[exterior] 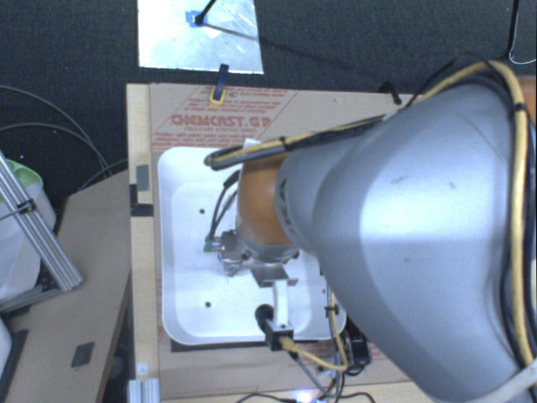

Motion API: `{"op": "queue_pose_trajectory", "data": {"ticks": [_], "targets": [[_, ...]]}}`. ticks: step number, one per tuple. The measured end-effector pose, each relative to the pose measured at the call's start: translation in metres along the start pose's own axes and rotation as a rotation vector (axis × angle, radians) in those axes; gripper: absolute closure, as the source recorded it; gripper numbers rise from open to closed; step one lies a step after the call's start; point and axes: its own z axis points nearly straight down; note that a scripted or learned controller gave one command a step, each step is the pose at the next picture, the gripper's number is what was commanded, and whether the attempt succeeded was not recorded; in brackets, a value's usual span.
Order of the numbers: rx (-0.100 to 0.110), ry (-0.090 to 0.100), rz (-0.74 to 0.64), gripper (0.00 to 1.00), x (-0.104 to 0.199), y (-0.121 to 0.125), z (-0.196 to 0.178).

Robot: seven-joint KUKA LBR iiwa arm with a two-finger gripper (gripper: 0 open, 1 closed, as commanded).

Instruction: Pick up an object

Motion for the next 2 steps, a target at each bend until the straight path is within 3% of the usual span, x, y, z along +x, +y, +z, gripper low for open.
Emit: {"op": "queue_pose_trajectory", "data": {"ticks": [1,2], "targets": [[-0.008,-0.003,0.005,1.00,-0.066,0.060,-0.001],[-0.029,0.004,-0.006,1.00,-0.048,0.150,-0.213]]}}
